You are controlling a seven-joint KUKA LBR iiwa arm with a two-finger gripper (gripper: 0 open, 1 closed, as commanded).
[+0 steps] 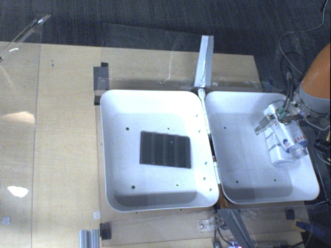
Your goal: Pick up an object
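The step in hand looks like the close approach and grasp on the clear plastic bottle (285,142), which lies on its side on the floor of the right bin (238,187), in that bin's right half and close to its right wall. The gripper (270,119) sits over the same half of the right bin, at the bottle's upper-left end and touching it or very nearly so. Whether it is parted or clamped cannot be told from this slant, and nothing is plainly held. The grey arm with its orange band (316,76) reaches in over the bin's right rim. The bottle's long axis seems to run diagonally, from nearer the bin's middle and back edge down toward its front right corner. What may be the narrower cap end points toward that corner, though the clear plastic blurs the outline, and a second pale piece may lie alongside it. To do the grasp well, I would centre the gripper over the bottle's middle rather than its end and close across the short width, square to the long axis. It should descend low enough to catch the round body before it rolls toward the wall. The dark ridged pad (165,149) lies well to the left of the right bin, in the neighbouring bin
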